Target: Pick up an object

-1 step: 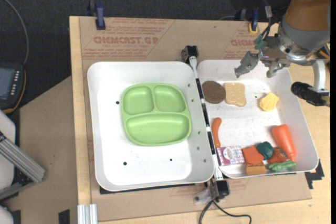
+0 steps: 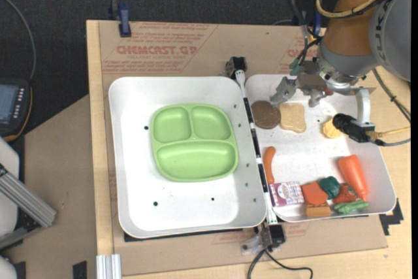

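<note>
I see the end effector (image 2: 298,93) hanging just above the bread slice (image 2: 293,117), fingers spread apart and holding nothing. The brown cookie (image 2: 266,114) touches the bread slice's left side; the carrot (image 2: 353,174) lies well to its lower right.

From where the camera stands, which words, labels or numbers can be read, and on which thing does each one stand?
"CHEMCAST GP", in large red letters, on the brown protective sheet covering the bench behind the bins.
Smaller red lines above and below that name: too blurred to read.
Small carton with a purple and white label, in the right bin: print too small to read.
</note>
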Motion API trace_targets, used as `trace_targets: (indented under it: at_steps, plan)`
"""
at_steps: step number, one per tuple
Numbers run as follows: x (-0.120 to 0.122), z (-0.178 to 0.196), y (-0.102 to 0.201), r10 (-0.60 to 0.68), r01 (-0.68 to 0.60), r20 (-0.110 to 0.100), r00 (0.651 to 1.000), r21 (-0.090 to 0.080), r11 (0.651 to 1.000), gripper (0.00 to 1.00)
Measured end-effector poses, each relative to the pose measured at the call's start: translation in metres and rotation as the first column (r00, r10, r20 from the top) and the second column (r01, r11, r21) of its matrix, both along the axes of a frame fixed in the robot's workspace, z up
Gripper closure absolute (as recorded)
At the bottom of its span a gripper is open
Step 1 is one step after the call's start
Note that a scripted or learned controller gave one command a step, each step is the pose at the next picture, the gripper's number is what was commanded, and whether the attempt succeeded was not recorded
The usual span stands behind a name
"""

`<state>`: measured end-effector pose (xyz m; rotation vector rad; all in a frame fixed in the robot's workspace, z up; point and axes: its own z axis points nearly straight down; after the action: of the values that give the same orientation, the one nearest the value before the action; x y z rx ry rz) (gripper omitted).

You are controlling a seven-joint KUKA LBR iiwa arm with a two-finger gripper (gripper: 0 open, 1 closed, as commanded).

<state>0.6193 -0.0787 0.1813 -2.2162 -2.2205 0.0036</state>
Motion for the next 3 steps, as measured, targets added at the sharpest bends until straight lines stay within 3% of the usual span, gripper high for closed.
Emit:
trace_targets:
  at_steps: [1, 2, 3]
  plan:
    - [0.015, -0.098, -0.021, -0.003, 0.003, 0.009, 1.0, -0.001, 1.0, 0.0]
    - [0.05, -0.094, -0.026, 0.0, 0.0, 0.012, 1.0, -0.004, 1.0, 0.0]
    - [0.031, -0.093, -0.014, -0.002, 0.002, 0.012, 1.0, -0.005, 1.0, 0.0]
